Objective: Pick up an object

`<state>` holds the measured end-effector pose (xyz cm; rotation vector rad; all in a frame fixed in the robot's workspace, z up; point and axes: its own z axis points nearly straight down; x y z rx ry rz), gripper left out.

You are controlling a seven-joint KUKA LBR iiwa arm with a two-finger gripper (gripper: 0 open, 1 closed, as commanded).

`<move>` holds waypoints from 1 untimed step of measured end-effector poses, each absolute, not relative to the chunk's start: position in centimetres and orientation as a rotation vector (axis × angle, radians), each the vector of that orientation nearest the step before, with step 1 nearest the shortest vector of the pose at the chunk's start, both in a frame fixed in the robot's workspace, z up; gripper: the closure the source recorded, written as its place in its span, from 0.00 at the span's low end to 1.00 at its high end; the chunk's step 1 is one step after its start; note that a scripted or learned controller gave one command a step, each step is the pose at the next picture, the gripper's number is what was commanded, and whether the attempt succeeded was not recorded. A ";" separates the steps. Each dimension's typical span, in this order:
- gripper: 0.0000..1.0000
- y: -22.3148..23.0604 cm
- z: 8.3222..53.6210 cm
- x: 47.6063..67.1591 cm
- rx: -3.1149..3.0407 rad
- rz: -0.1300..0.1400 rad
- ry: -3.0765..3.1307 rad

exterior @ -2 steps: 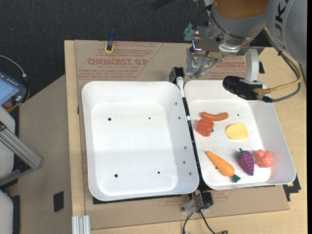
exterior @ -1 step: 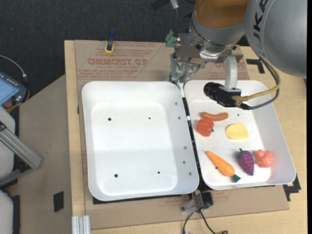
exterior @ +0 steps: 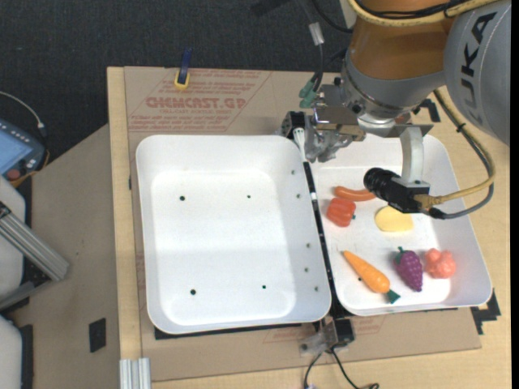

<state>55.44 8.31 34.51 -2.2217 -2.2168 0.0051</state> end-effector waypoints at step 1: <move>1.00 8.1 37.2 53.0 -2.222 -0.005 -2.223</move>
